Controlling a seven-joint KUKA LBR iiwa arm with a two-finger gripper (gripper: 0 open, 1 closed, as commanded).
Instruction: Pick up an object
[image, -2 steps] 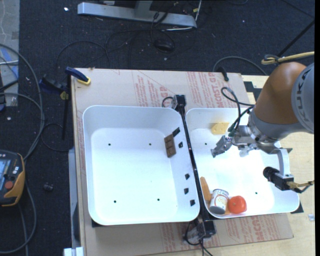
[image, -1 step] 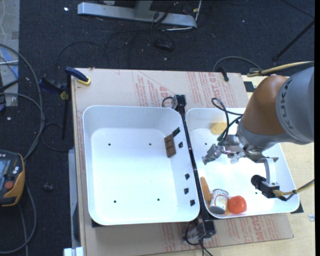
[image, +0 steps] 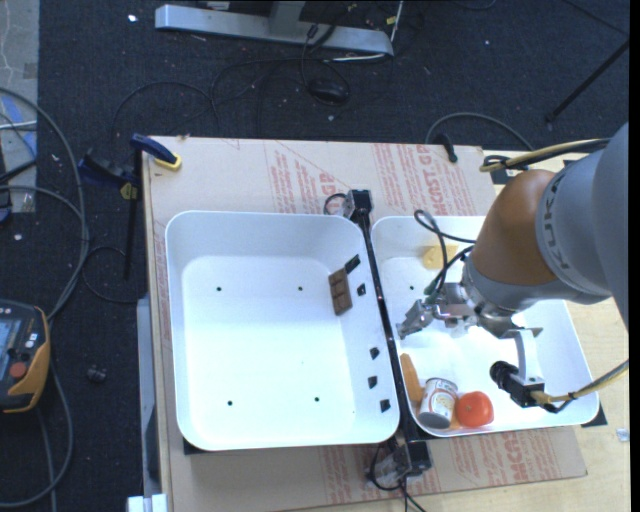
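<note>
The right bin (image: 580, 345) holds an orange carrot (image: 410, 376), a small tin can (image: 437, 400) and a red tomato (image: 476, 408), clustered at its near left corner. A pale yellow object (image: 434, 256) lies near its far wall, partly hidden by the arm. A brown chocolate-bar-like block (image: 342, 291) lies in the left bin (image: 200, 300) close to the divider. My gripper (image: 428, 316) hangs low over the left middle of the right bin, just above and behind the carrot. The grey arm with its orange band (image: 515, 235) covers the bin's middle.
A black cable and connector (image: 518, 382) dangle from the wrist to the right of the tomato. Black clamps (image: 378, 352) run along the divider between the bins. A cardboard sheet (image: 300, 175) lies under both bins, and cables trail on the dark floor behind.
</note>
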